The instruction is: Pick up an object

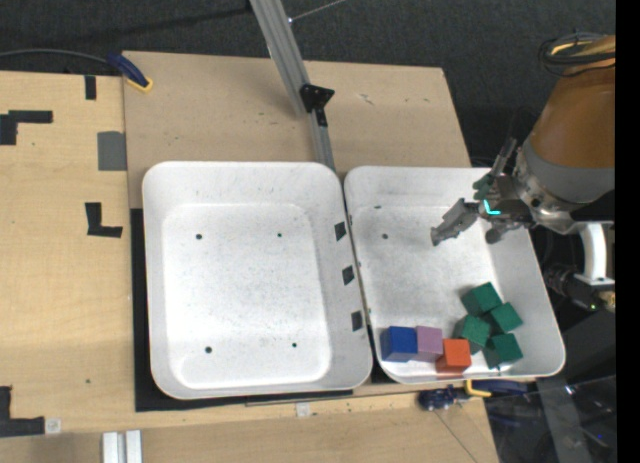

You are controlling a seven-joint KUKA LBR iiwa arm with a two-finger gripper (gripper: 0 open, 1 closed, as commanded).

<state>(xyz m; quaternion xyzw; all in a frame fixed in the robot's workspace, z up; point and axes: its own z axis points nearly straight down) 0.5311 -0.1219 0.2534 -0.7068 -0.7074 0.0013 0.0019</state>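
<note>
1. Blocks sit bunched in the lower right corner of the right bin (pixel 400 186): a blue block (pixel 401 341), a lilac block (pixel 429 341) and an orange block (pixel 456 353) in a row along the near wall, with a clump of green blocks (pixel 489 323) just to their right

2. Over on the right of the frame the gripper (pixel 470 219) hangs above the upper part of that same bin, well apart from the pile, with bare white floor under it

3. Its fingers look spread, one dark finger reaching left and the other nearer the wrist; nothing sits between them, so I'd call it open and empty

4. The left bin (pixel 160 186) takes up the middle of the frame, and a slanted metal rail (pixel 280 26) runs down from the top toward the gap between the bins

5. What could go sour, to my eye: the blocks are pressed together and tight against the bin wall, so a finger coming down may land on a neighbour or on the rim and never get around one piece

6. If it comes straight down where it hangs now, I'd expect it to close on nothing

7. The green ones lie tilted and stacked; a pinch there could squirt one sideways
</note>
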